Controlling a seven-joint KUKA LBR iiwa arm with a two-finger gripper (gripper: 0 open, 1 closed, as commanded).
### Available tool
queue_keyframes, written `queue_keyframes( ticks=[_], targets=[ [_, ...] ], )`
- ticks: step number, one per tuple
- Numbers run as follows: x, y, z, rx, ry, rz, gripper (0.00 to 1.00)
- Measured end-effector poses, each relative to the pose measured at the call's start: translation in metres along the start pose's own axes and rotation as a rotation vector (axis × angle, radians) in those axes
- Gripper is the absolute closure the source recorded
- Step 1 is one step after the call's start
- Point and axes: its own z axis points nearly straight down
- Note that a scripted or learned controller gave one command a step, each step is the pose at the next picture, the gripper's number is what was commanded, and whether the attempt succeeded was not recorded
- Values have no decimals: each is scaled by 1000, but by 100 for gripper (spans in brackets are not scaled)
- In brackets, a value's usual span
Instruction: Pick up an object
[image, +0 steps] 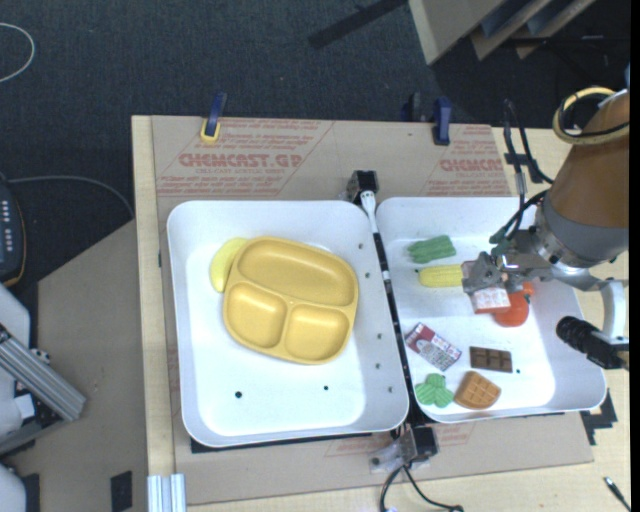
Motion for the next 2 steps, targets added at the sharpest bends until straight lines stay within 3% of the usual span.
queue_keyframes(
  ticks=[1, 2],
  targets=[
    [0, 1, -16, 2, 0, 0, 100],
    [31, 3, -6, 9, 4, -3, 100]
  ],
)
